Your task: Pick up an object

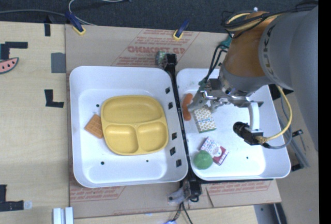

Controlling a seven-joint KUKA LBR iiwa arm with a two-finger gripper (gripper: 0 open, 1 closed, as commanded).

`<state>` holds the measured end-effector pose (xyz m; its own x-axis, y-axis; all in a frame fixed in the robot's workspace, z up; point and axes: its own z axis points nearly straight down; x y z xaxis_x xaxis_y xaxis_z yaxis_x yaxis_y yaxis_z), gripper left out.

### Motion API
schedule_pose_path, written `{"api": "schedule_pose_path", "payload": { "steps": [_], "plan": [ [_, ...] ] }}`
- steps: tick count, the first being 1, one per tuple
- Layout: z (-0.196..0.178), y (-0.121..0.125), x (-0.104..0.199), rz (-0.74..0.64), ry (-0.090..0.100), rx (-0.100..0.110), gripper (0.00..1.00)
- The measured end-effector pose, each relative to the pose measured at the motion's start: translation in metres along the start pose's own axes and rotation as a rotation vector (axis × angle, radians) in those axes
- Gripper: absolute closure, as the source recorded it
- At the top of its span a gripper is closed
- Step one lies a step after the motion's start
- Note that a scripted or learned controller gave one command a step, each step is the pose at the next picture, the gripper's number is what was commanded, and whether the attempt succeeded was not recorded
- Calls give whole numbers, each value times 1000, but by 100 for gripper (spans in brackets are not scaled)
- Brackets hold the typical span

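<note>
The big grey arm [269,52] leans over the right bin [258,163]. Its gripper [202,106] hangs right above a small checked packet [205,120], which lies just below it, long axis roughly up-down. Whether it's clamped, I cannot tell.

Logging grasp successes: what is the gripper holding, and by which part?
Cannot be told: the gripper sits at the top edge of the small patterned packet, but no hold shows.

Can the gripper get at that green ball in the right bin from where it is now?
Probably yes. The green ball lies uncovered near the right bin's front edge, touching only the red-and-white packet. The gripper hangs over the checkered packet, farther back.
</note>
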<state>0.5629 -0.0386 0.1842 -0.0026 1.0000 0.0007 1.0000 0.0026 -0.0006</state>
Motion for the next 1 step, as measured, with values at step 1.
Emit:
{"api": "schedule_pose_path", "payload": {
  "steps": [1],
  "plan": [
    [-59,-74,29,0,0,1,100]
  ]
}}
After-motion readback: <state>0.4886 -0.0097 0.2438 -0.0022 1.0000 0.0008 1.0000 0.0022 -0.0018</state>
